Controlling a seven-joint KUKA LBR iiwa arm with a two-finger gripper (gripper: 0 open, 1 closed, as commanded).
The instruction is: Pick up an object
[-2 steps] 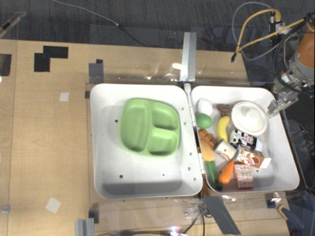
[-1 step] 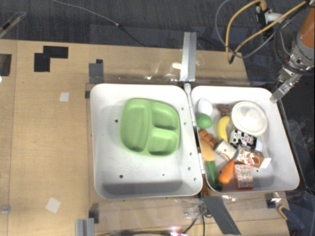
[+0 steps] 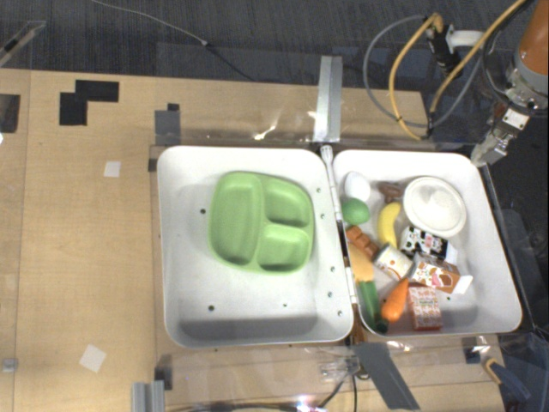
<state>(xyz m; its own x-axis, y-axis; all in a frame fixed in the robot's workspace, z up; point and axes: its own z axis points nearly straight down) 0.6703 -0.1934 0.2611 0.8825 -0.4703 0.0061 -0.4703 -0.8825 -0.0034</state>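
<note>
The left bin [image 3: 176, 230] holds a smooth green sectioned tray [image 3: 260, 221], the right bin [image 3: 497, 256] holds a round white bowl [image 3: 434, 205], a banana [image 3: 389, 224] and a carrot [image 3: 395, 299], and the gripper [image 3: 492, 148], state indeterminate, hangs above that bin's far right corner.

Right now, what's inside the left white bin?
Left white bin holds one green sectioned plastic tray, lying flat near its middle. Whatever lies beneath the tray is covered.

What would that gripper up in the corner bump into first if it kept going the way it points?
Probably the far right rim of the right bin: the gripper points down-left just above it. Height is unclear; the white bowl lies beyond.
</note>
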